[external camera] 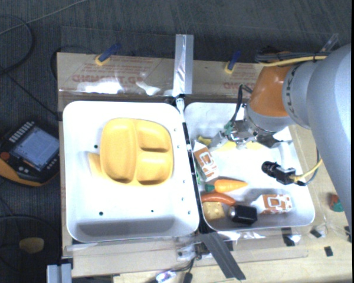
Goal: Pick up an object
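- While the arm (318, 99) reaches in over the right bin (304, 214), its end effector (243, 135) sits low near that bin's upper left part, and I cannot tell what state it is in or whether it has hold of anything.
- Candidate objects lie in the right bin: an orange carrot (229, 185) in the middle, an orange-and-white box (206, 163) leaning against the left wall, a second small box (277, 203) lower right, a black block (243, 214) near the front, and a brownish piece (217, 198) just beside the carrot.
- The left bin (76, 175) holds a yellow divided tray (135, 150), well apart from the end effector.
- Risk, as a judgement: the objects crowd the left and front of the bin, so a descent could land on two at once or push one against the wall.
- The carrot is round and tapered; it may roll or squirt out of a closing grasp.
- A black cable fitting (277, 171) hangs near the objects and might snag.
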### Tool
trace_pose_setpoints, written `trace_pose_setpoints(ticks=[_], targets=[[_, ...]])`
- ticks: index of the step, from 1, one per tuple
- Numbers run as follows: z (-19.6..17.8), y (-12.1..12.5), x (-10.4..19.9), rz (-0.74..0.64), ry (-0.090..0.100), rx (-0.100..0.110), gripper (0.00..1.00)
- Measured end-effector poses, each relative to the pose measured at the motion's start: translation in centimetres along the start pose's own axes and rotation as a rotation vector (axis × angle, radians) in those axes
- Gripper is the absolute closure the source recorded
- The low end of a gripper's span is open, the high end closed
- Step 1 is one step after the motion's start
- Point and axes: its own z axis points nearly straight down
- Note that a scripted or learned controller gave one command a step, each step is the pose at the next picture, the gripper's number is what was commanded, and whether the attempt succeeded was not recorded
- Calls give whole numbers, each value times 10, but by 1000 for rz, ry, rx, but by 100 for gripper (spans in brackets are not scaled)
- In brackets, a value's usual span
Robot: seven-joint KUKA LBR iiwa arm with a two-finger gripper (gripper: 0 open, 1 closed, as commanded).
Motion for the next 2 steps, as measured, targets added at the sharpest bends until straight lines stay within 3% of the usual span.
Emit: trace_pose_setpoints(ticks=[1, 2], targets=[[-10, 2, 2, -1, 5, -3, 100], [-94, 39, 71, 180, 6, 12, 100]])
